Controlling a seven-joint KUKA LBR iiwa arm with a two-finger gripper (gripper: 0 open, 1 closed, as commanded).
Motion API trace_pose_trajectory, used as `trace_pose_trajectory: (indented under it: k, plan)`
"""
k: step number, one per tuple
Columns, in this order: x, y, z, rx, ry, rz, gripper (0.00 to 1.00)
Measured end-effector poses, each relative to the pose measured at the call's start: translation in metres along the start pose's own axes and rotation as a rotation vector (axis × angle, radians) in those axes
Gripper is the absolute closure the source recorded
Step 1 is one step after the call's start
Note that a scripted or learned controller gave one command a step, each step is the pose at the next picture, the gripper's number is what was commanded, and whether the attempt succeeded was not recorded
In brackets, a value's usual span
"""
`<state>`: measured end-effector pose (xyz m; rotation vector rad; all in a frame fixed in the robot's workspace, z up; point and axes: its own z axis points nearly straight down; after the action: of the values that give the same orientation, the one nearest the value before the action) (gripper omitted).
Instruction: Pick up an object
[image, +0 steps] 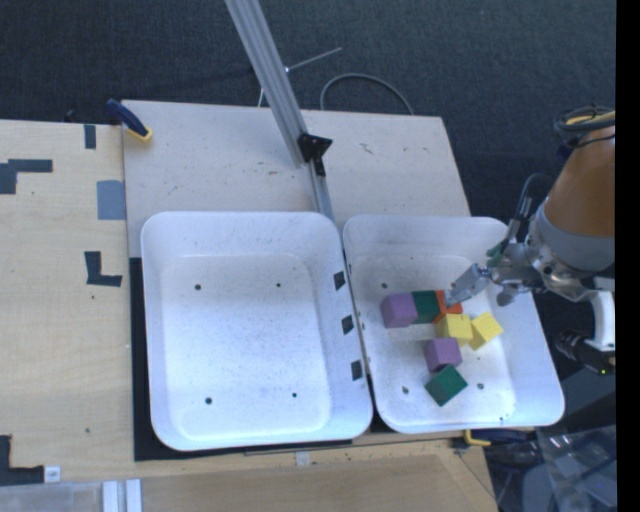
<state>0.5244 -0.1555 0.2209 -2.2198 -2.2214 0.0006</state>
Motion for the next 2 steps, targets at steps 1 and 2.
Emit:
trace_pose_trajectory:
  k: [1, 2]
  plan:
    - [0.082, -0.024, 0.006, 0.003, 0.003, -0.007, 0.00]
    - [0.095, -0.001, -0.081, -0.009, -0.001, -0.003, 0.00]
